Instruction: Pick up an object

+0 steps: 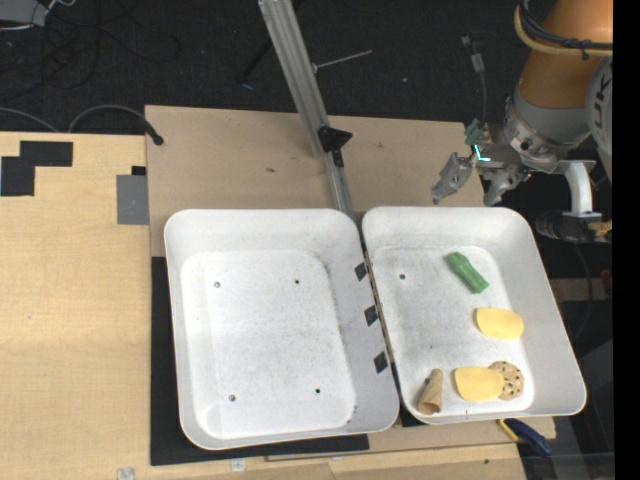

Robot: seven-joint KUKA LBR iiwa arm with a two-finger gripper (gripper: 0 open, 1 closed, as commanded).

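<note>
The right bin (540, 268) holds a green block (466, 271), a yellow oval piece (498, 323), a second yellow piece (477, 383), a brown cookie (508, 379) touching it, and a tan cone (431, 392). My gripper (472, 181) hangs above the bench just beyond the right bin's far rim. Its fingers are spread open with nothing between them. The green block is the nearest object, a short way in front of the gripper.
The left bin (200, 238) sits beside the right one, joined by black clips (371, 314). A slanted aluminium rail (305, 88) rises behind the bins. Cables lie on the dark floor at the back.
</note>
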